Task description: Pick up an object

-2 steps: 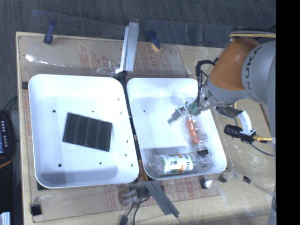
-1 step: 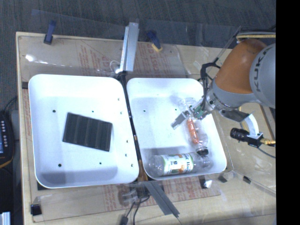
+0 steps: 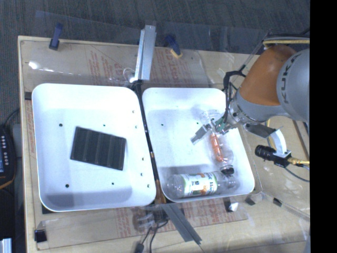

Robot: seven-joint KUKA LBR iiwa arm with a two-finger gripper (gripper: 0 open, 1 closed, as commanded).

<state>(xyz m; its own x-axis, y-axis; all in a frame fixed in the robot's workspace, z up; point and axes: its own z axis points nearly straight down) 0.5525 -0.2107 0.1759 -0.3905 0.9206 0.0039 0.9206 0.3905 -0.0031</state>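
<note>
Orange-filled clear bottle (image 3: 219,147) is what I'm going for, lying in the right bin (image 3: 174,101), right of centre in the frame, running top to bottom. My gripper (image 3: 210,128) sits just above its upper end, right at the bottle's top, fingers pointing lower left. Honestly I can't tell if they're spread or closed from here. Below it a bigger clear bottle with a label (image 3: 200,184) lies along the bin's bottom wall. A black slab (image 3: 99,148) lies in the left bin (image 3: 47,104).
</note>
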